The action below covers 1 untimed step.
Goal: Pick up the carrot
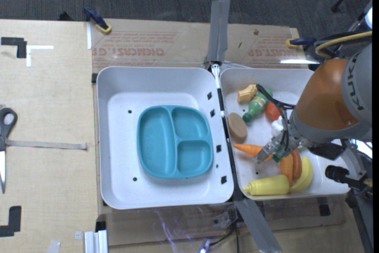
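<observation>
You've got the arm [331, 98] reaching in from the right over the right bin [237, 77], w/ the pincer [271, 151] low near the bin's middle, right at the thick end of the carrot [247, 149]. The carrot lies flat on the bin floor, tip pointing left toward the divider betw. the two bins, thick end at the pincer. Can't tell if the pincer is apart or clamped — the tips are too small and cluttered to read, and you can't confirm the carrot sits between them. Around it: a tan round piece [237, 125] just above the carrot's tip, a green bottle-shaped toy [256, 106] and a tan chunk [247, 93] higher up, a red piece [273, 110] beside the arm. Below the pincer a yellow squeeze bottle [269, 186] lies on its side near the bin's front wall, w/ a banana [305, 173] curving at its right and an orange piece [289, 164] touching the banana. Left bin [112, 127] holds a teal divided plate [175, 141], three compartments, roughly centred. On the desk [47, 98] at far left, scissors [5, 133] lie by the edge, well apart from both bins.
</observation>
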{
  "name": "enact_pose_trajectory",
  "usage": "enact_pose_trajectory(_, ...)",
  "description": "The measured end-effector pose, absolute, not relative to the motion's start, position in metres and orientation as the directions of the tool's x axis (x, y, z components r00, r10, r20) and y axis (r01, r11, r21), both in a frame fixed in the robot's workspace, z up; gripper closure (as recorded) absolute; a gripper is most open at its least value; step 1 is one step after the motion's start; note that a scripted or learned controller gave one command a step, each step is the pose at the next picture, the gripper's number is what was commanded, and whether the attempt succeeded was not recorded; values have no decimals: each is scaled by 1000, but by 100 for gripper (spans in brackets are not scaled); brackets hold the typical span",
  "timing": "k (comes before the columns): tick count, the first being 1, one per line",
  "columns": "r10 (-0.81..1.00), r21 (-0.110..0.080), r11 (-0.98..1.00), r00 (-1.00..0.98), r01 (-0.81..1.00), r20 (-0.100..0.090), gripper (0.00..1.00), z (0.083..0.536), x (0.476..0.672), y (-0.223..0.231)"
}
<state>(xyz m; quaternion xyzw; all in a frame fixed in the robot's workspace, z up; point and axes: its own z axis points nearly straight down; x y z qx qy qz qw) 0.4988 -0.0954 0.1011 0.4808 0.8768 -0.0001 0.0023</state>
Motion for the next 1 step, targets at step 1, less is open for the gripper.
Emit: enact_pose_trajectory(1,960,1,280,-280,960,-2,100,192,502,-34)
